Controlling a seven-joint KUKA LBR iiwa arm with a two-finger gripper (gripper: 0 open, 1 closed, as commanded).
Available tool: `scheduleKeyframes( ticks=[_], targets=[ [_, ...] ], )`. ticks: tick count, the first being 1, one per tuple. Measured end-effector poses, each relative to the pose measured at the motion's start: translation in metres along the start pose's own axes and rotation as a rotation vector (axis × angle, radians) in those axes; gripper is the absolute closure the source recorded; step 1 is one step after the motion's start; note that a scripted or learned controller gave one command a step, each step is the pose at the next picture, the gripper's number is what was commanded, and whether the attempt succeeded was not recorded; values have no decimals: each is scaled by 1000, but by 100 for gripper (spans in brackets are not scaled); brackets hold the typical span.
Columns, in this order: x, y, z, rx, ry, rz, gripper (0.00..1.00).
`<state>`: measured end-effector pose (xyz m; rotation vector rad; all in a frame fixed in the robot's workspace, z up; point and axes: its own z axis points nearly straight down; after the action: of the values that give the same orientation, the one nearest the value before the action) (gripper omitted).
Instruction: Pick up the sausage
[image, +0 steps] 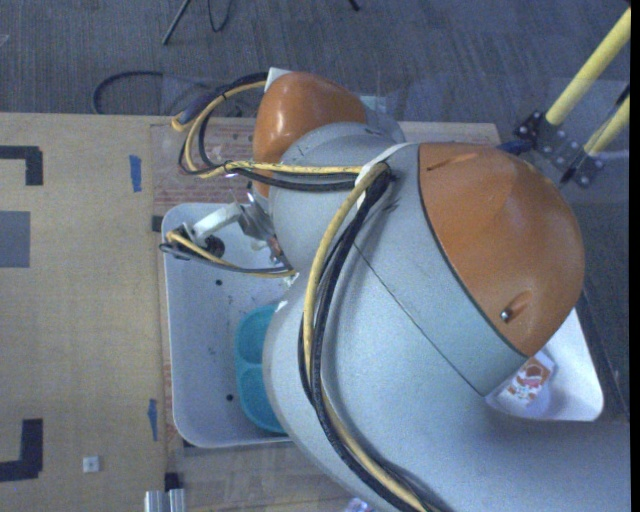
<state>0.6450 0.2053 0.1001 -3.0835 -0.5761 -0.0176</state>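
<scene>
My arm fills most of the picture, grey with orange caps, and it lies across both bins; its bulk hides nearly everything beneath it. The left bin shows a strip of bare white floor along its left side, marked with a few dark specks; against the arm's edge lies a blue thing, rounded, perhaps a bowl or cup, half covered by my elbow. Of the right bin I see one white corner at the near right. Yellow and black cables loop from my wrist over the far rim of the left bin.

My pincer hangs somewhere under the wrist, toward the far end of the left bin; whether it is released or clenched I cannot tell. The sausage I cannot find in the open part of the left bin; I judge it lies under my arm, though in which bin I cannot say.

I take the step in hand to be the reach or descent toward the sausage, not a lift; nothing shows a catch. The next move calls for the pincer to settle square over the sausage and clear of the blue thing, then rise enough to prove the hold.
</scene>
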Motion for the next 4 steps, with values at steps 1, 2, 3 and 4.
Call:
scheduleKeyframes(
  ticks=[1, 2, 3, 4],
  targets=[
    [0, 0, 0, 0, 0, 0, 0],
    [8, -15, 13, -2, -5, 75, 0],
    [-22, -32, -54, -10, 27, 15, 0],
    [-4, -25, -2, -1, 12, 167, 0]
  ],
)
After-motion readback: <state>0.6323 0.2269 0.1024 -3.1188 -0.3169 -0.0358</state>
